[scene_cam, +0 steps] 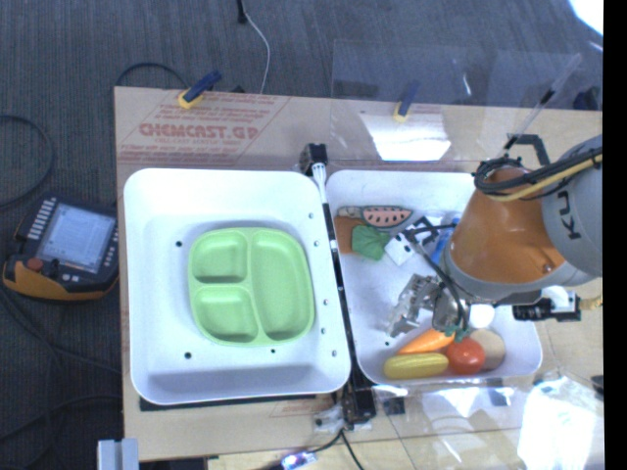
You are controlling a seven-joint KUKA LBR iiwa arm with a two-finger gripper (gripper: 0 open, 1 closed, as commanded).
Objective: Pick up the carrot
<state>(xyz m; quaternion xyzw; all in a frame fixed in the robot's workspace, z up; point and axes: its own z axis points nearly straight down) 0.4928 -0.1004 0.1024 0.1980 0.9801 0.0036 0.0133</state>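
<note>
1. Two-finger metal gripper: low inside the right bin, left of the arm's body. The grey metal parts blur together, so whether it is open or closed cannot be told; nothing can be seen held in it.
2. Grey arm with orange band: enters from the right and hides the right bin's middle and right side. Its far end is cut off at the picture's right edge.
3. Orange tapered carrot: lies in the right bin near its near wall, just near-right of the gripper. Contact between the two cannot be made out.
4. Yellow oblong toy, banana-like: just nearer than the carrot, along the near wall.
5. Red round toy, tomato-like: just right of the carrot. A pale round item beside it is partly covered and hard to identify.
6. Watermelon slice toy: far-left part of the right bin, with a green leafy piece just nearer.
7. Right shallow white bin: partly hidden under the arm.
8. Left shallow white bin: holds a light green three-compartment plate.
9. Handheld control pendant with screen: on the dark floor, well left of the bench.
</note>
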